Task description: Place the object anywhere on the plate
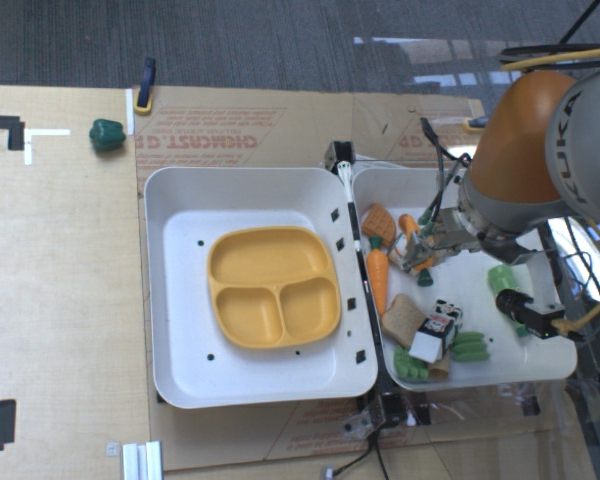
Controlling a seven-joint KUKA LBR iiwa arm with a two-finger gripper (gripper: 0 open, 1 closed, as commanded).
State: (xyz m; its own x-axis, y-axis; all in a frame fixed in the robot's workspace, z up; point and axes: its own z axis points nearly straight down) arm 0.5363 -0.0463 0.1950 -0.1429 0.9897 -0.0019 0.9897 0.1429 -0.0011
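Yellow moulded plastic forms the three-compartment plate (pixel 275 286), which is seen lying bare in the left white bin (pixel 170 298). In the right white bin (pixel 555 363) a heap of toy food is gathered: an orange plastic carrot (pixel 378 279) lying along the bin's left wall, a brown bread-like slice (pixel 402 320), a small black-and-white printed carton (pixel 435 332), green pod-shaped pieces (pixel 467 346) near the front edge and a pale green block (pixel 502 278) further right. The two-finger gripper (pixel 417 255) is lowered into the back left part of that bin, just beside the carrot's upper end and near a brown ridged piece (pixel 378 224); whether it is released or clenched cannot be told, as its tip is lost in clutter. The carrot is judged the likeliest object to be taken. It would probably be light, stiff and smooth, so some slip is to be expected on its tapering surface. A hold across the thicker upper half, square to its long axis, would be advised; the narrow tip would be pinched less securely, and the nearby wall leaves little room on that side.
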